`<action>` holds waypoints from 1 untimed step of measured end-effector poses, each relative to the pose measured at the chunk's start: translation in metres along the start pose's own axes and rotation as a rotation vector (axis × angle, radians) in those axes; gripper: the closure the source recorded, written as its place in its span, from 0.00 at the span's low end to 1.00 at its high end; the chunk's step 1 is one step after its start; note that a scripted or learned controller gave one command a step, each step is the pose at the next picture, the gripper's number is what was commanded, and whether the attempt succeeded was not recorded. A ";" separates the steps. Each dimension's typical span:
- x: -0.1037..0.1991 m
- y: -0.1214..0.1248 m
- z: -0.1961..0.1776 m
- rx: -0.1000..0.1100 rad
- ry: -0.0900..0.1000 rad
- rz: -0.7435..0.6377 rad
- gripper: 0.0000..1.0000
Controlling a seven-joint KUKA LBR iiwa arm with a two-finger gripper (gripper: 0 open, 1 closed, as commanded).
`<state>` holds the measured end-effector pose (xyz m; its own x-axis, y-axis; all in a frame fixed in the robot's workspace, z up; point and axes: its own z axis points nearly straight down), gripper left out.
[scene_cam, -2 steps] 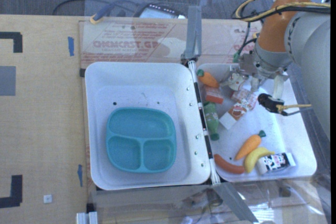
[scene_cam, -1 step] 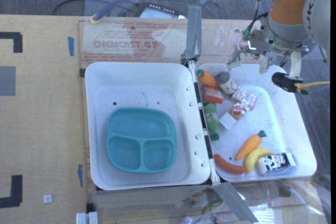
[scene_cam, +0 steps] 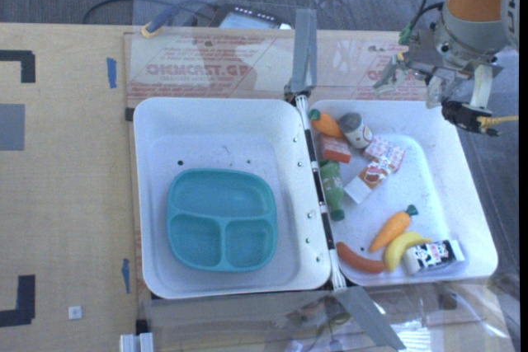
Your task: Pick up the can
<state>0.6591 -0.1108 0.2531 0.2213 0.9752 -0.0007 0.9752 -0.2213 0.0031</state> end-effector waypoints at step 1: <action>0.031 0.002 -0.015 0.000 0.000 0.025 0.00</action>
